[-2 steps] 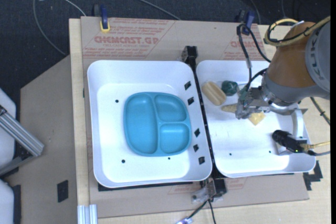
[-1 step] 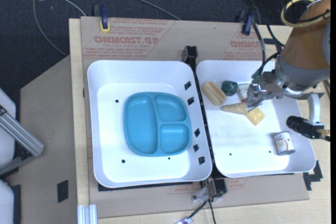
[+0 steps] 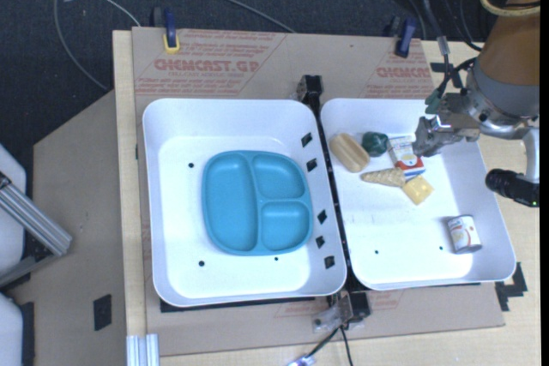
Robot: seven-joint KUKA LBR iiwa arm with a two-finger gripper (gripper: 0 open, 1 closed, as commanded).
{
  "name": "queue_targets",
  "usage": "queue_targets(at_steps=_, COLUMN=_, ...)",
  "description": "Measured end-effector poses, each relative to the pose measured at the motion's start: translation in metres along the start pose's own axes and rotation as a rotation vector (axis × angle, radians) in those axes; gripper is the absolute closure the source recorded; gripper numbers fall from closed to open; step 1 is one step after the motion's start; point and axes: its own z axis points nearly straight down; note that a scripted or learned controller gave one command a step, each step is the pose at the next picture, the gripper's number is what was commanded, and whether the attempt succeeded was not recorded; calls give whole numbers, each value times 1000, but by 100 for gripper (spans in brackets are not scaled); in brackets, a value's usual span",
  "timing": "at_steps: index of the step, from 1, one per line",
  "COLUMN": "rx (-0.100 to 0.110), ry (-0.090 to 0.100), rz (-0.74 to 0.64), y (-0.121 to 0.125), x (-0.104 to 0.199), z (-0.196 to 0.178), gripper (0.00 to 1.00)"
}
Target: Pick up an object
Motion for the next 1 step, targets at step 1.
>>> queue_targets(at_steps=1, rx=8, ry=4, rz=-4, y=-4, x=56, z=-4, gripper=100)
